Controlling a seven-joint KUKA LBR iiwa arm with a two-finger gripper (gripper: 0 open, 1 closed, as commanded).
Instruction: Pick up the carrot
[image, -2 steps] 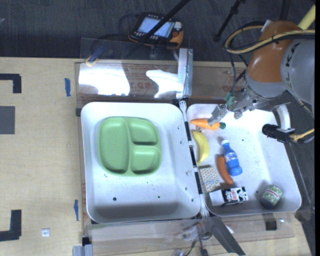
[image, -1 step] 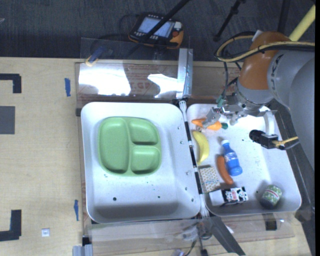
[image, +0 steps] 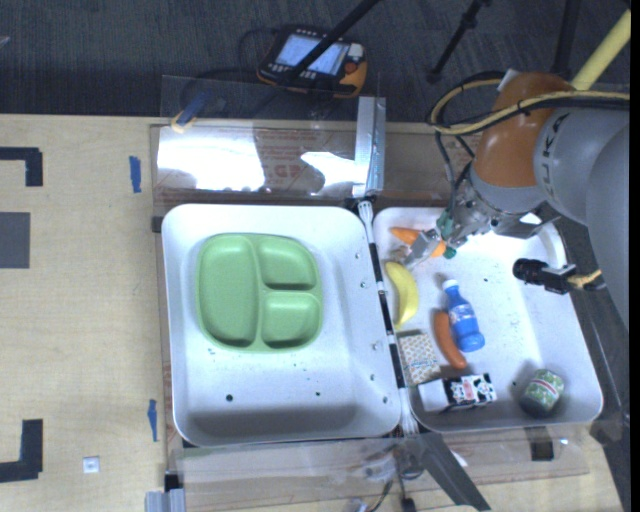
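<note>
The carrot (image: 404, 236) is a small orange piece lying in the far left corner of the right bin (image: 560, 330), just above the banana (image: 403, 290). My gripper (image: 442, 242) hangs from the grey arm with the orange band and is low over the bin. It sits right at the carrot's right end. The view does not let me tell whether it touches the carrot. The carrot's left part is visible, while the gripper body covers its right end.
The right bin also holds a blue bottle (image: 463, 316), an orange-red sausage-like piece (image: 450, 340), a patterned packet (image: 420, 355), a black-and-white carton (image: 469, 390) and a green can (image: 541, 390). A green divided plate (image: 262, 290) lies in the left bin (image: 290, 400).
</note>
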